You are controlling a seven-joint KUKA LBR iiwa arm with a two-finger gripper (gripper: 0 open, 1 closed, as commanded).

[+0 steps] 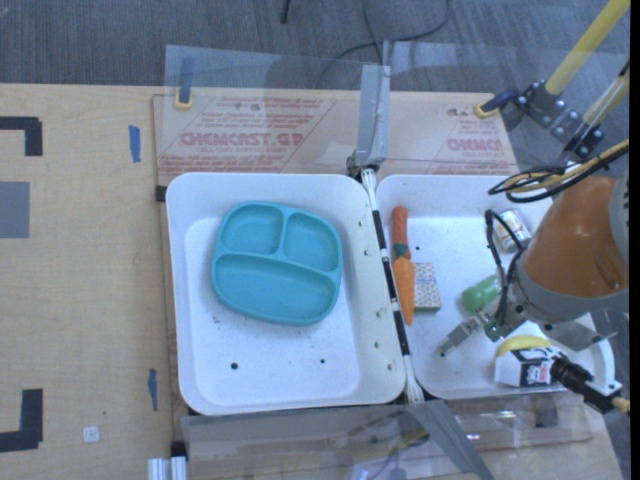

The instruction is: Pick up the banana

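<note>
The banana [523,345] shows as a short yellow curve in the right bin's [440,230] near right part, half hidden under my arm. It lies against a white carton [526,370]. My gripper [478,329] hangs low over the bin floor just left of the banana, close to it. No part of the banana is seen inside the gripper. The orange wrist band [572,253] covers the bin's right side.
A green object [480,293] lies just above the gripper. A carrot [401,268] and a speckled block [427,288] lie along the right bin's left wall. A small white item [512,228] sits farther back. The left bin [200,368] holds a blue divided plate [277,263].
</note>
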